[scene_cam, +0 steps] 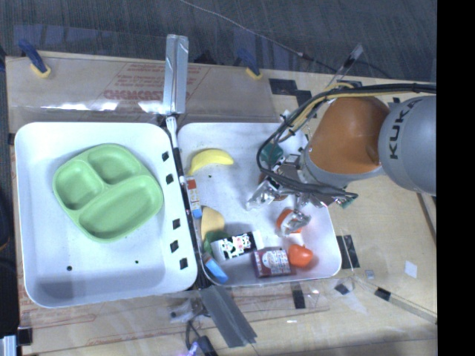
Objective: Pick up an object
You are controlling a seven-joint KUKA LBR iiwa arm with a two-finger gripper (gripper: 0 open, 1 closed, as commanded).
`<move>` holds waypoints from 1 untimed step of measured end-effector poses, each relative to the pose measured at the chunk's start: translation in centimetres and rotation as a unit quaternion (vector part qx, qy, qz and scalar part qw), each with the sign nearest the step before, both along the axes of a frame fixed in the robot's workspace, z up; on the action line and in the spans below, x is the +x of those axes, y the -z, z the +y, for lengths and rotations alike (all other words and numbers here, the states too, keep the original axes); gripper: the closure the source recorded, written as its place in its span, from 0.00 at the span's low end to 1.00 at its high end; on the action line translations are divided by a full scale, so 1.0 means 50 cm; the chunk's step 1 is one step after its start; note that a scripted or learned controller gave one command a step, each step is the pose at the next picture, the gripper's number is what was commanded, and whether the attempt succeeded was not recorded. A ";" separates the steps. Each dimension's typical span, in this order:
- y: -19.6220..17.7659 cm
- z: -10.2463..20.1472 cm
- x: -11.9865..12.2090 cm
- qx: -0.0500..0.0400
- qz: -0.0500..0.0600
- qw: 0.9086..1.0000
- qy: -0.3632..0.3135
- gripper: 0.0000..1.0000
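The bench (386, 273) is carrying two white bins, the left bin (30, 199) touching the right bin (245, 136).

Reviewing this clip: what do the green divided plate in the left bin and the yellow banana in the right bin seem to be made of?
Green divided plate: likely moulded plastic, matte, judging by its uniform colour and soft rounded compartment rims. Yellow banana: probably a plastic toy, smooth and evenly yellow, though the view cannot rule out real fruit.

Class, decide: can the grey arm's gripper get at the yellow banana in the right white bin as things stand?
Probably yes: the yellow banana lies alone on bare bin floor, left of the gripper, with nothing between them.
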State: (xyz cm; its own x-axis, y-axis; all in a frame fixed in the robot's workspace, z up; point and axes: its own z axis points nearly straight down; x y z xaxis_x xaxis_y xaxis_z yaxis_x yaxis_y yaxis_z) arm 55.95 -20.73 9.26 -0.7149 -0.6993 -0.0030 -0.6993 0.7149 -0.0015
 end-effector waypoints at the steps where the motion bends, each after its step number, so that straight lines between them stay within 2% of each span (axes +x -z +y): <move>1: -0.021 0.005 0.004 0.000 -0.001 1.000 -0.002 1.00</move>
State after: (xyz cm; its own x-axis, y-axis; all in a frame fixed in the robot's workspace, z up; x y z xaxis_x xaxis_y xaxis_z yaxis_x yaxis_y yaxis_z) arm 56.13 -20.50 10.34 -0.7114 -0.7028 -0.0055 -0.7028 0.7114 -0.0029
